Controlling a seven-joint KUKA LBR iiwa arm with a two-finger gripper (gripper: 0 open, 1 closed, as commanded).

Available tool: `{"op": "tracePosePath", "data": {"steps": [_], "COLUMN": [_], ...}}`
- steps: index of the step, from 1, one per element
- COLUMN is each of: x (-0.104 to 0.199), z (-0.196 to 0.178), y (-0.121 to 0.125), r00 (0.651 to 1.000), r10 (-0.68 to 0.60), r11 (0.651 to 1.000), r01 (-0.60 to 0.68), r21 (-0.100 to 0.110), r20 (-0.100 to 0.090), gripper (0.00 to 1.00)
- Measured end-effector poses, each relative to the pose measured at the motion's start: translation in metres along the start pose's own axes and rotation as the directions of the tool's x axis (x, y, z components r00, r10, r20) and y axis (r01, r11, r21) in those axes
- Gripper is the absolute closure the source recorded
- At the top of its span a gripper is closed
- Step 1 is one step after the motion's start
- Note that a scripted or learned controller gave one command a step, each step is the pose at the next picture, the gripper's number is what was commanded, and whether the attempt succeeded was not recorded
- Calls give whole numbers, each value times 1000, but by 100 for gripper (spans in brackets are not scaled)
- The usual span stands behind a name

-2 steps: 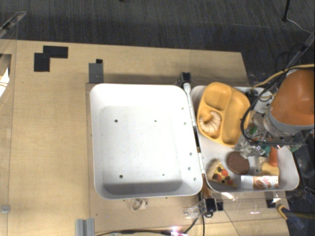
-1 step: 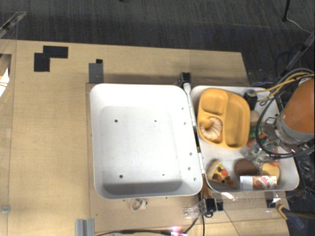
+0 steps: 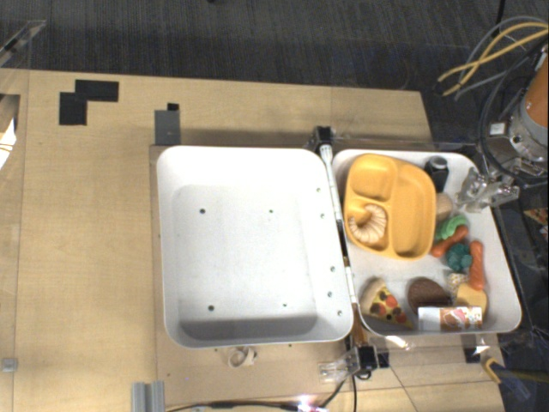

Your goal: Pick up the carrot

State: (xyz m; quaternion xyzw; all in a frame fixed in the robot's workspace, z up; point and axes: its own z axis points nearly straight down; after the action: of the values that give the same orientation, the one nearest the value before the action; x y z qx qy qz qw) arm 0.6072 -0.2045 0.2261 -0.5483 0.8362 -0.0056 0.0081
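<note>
The gripper (image 3: 482, 187) hangs over the far right rim of the right bin (image 3: 506, 312), its metal fingers pointing left into the bin; whether they are spread or closed I cannot tell, and nothing shows between them; the arm (image 3: 527, 118) runs off to the right, its orange band at the frame's edge, with yellow cables (image 3: 489, 54) looping above it. Just left of the gripper sits a small black object (image 3: 437, 170) at the bin's far side; beside that lies a yellow divided tray (image 3: 403, 200) holding a pale, mushroom-like toy (image 3: 369, 223). The carrot (image 3: 477, 264), orange and slim, lies along the right wall of the right bin, nearer than the gripper and apart from it; left of it are green leafy pieces (image 3: 450, 228) and a teal item (image 3: 459, 256), close together. Toward the near side lie a brown rounded piece (image 3: 427, 292), a pale yellow block (image 3: 470, 297), a white and red packet (image 3: 450, 318) and a pizza slice toy (image 3: 383, 303). The left bin (image 3: 249, 243) sits touching the right one; both rest on the wooden bench (image 3: 77, 256), which carries black markers (image 3: 86, 99) at far left.
</note>
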Motion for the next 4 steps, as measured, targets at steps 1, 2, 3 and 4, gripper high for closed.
{"op": "tracePosePath", "data": {"steps": [1, 2, 3, 4], "x": [-27, -8, -5, -14], "z": [-13, 108, 135, 45], "y": [-59, -17, 87, 31], "r00": [951, 781, 666, 79], "r10": [-309, -625, -746, -997], "r11": [951, 781, 666, 79], "r01": [309, 625, 746, 997], "r21": [-4, 0, -6, 1], "r20": [4, 0, 5, 6], "gripper": [0, 0, 0, 0]}}
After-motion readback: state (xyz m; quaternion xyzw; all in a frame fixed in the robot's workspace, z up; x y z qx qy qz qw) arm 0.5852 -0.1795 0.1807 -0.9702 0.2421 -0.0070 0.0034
